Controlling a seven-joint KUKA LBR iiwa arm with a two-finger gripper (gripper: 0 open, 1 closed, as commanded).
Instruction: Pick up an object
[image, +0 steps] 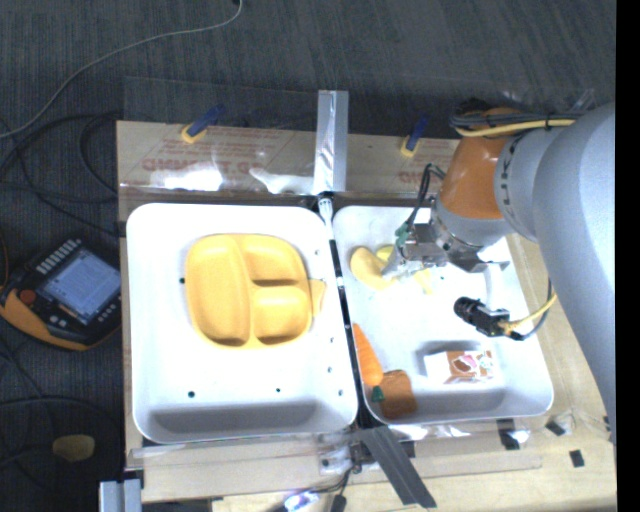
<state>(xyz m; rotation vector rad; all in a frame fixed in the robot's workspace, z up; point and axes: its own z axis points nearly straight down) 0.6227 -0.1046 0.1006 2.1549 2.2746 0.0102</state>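
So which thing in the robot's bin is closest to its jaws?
The pale yellow object at the bin's upper left: it lies right beside the gripper. The orange carrot, the brown piece and the small white box all sit lower, nearer the bin's bottom edge.

Two white bins side by side on bench. Left bin (160, 380) holds a yellow divided tray (247, 288), lying flat near its centre. Right bin (520, 385): arm reaches in from right, gripper (408, 252) low over the upper left part, just beside a pale yellow object (366, 266). Carrot (367, 364) along the left wall, brown object (397, 393) touching its lower end. Small printed packet (461, 364) near the front right. Teach pendant (62, 292) on floor, left of bench.
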